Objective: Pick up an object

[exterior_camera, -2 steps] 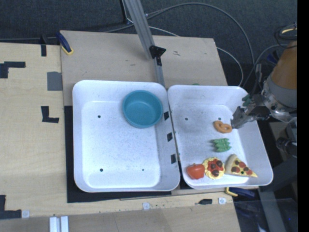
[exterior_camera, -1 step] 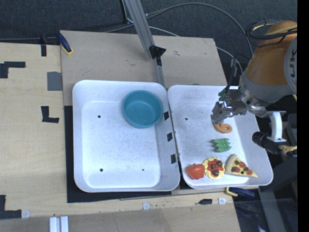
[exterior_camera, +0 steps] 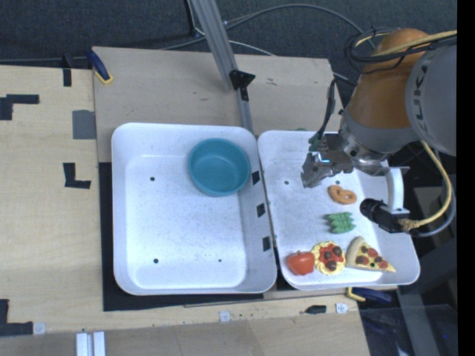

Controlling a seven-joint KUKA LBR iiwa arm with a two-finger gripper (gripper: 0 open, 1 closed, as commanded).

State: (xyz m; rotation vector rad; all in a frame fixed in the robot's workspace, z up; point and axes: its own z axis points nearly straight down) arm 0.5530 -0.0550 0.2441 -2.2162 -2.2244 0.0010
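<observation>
Arm (exterior_camera: 401, 73) comes in from the right, orange band above the wrist. The gripper (exterior_camera: 313, 175) hangs over the upper middle of the right bin (exterior_camera: 286, 199). It's dark and small from this angle, so I cannot tell its state. Nothing visibly in it.

Right bin contents (all toy food, all on the right/lower side):
- pretzel (exterior_camera: 342, 194), just right of and below the gripper, probably not touching it, though the gap is hard to read
- green leafy piece (exterior_camera: 341, 222), directly below the pretzel, apart from it
- tomato (exterior_camera: 300, 262) at the bin's lower left corner
- small round pizza (exterior_camera: 329, 257) just beside the tomato, looks to be touching it
- pizza slice (exterior_camera: 367, 256) to the right of the round pizza, near the lower right corner

Left bin (exterior_camera: 148, 221) holds a blue bowl (exterior_camera: 218, 167), upright, in its upper right corner near the wall shared with the right bin.

Both bins sit side by side on the table (exterior_camera: 44, 199), rims touching. A grey pole (exterior_camera: 215, 35) slants down from the top edge toward the seam between the bins.
</observation>
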